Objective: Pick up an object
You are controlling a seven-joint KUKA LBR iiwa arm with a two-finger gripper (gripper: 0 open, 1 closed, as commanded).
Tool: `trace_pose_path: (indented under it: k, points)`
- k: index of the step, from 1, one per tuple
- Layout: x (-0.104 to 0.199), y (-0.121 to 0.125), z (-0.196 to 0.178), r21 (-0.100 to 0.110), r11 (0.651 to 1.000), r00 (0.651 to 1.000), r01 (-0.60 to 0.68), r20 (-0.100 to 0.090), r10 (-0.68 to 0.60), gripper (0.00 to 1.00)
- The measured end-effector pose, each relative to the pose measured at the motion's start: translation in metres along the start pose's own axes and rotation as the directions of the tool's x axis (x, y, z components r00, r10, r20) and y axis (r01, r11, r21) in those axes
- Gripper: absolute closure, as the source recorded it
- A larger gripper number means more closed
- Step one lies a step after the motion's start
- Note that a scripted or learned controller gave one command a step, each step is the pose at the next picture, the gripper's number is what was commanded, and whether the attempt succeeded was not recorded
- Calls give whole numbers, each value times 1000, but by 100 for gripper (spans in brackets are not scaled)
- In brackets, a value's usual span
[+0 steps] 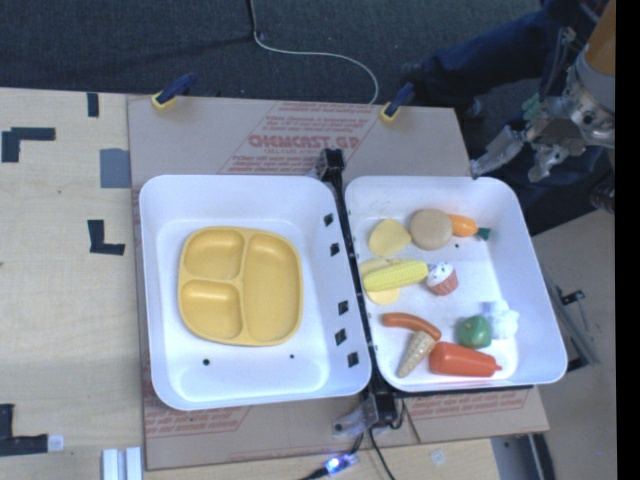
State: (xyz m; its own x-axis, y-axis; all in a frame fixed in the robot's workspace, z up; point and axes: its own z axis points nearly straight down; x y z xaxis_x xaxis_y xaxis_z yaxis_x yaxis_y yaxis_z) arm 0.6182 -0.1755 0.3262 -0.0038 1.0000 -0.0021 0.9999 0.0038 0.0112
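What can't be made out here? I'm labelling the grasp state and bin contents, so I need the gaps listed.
- Gripper, camera view: small and blurred at the right edge; open or shut cannot be told.
- Arm: cut off by the top right corner.
- Carrot: partly hidden behind the tan round piece.
- White item by the green vegetable: too small to identify.

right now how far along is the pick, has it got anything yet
Nothing looks picked: the gripper sits above the right bin's far corner with nothing visibly in it. The corn and carrot lie in the bin. Descent, grasp and lift remain.
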Motion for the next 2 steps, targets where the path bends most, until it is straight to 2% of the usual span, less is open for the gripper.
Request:
trace_pose_path:
  k: [1,2]
  points:
    - [81,-63,-139,-5,1000,1000,7,-3,-7,0]
    - [127,-119,-78,20,1000,1000,1,-4,-1,0]
